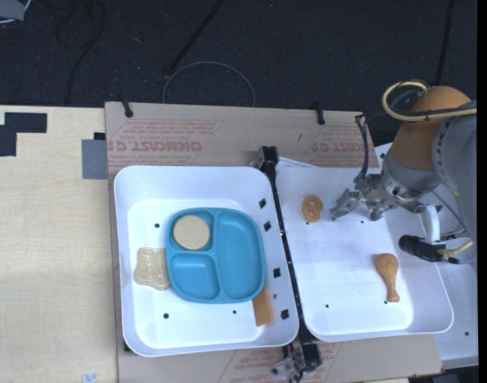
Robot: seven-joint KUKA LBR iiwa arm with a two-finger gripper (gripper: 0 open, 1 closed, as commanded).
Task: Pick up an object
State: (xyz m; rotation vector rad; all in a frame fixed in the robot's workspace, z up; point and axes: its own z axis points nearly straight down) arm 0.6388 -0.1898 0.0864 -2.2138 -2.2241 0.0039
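White plastic bins are lying side by side on a cardboard sheet (195,130) in the camera view, the left bin (140,325) touching the right bin (419,317) along a black divider. The arm (439,138) is reaching in from the right, its orange band sitting above the grey wrist, and it is bending down and leftward over the upper part of the right bin. The gripper (349,204) is hanging low near the bin floor, its fingers (340,211) splaying apart and closing on nothing. A round cookie (311,208) is lying just beside the fingertips, to their left, apart from them. A drumstick (388,274) is resting lower in the same bin, well apart from the gripper, thick end upward. In the left bin, a blue tray (239,266) with three compartments is carrying a tan disc (191,231) in its upper-left compartment. A pale cracker (152,268) is touching the tray's left edge, and an orange strip (262,306) is lying at its lower right corner.
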